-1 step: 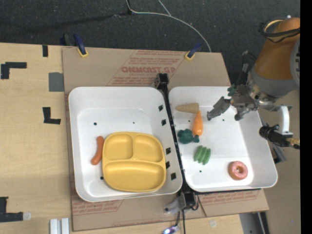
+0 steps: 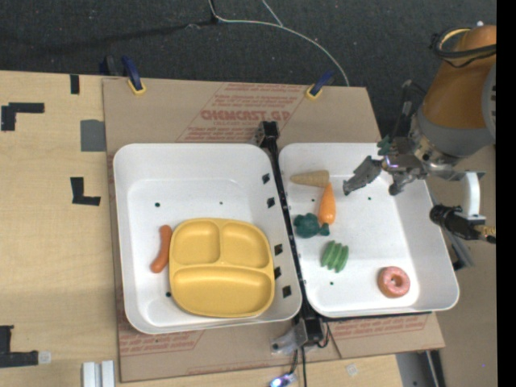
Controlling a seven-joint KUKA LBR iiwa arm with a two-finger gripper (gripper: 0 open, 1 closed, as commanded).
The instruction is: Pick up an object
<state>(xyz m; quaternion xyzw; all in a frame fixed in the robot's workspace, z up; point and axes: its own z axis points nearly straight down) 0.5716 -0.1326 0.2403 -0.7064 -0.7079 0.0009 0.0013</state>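
In the right bin (image 2: 419, 301) lie several toy foods: a tan cone-shaped piece (image 2: 310, 179), an orange carrot (image 2: 326, 205), a dark teal piece (image 2: 308, 226), a green ridged piece (image 2: 334, 256) and a pink donut (image 2: 394, 281). My gripper (image 2: 376, 177) hangs over the upper right part of this bin, its two dark fingers spread apart, open, with nothing between them. It is to the right of the carrot and cone, apart from both.
The left bin (image 2: 137, 176) holds a yellow divided plate (image 2: 221, 266) and an orange sausage-like piece (image 2: 162, 247) beside its left edge. A black divider (image 2: 280, 216) runs between the bins. The arm's grey and orange body (image 2: 459, 95) stands at the right edge.
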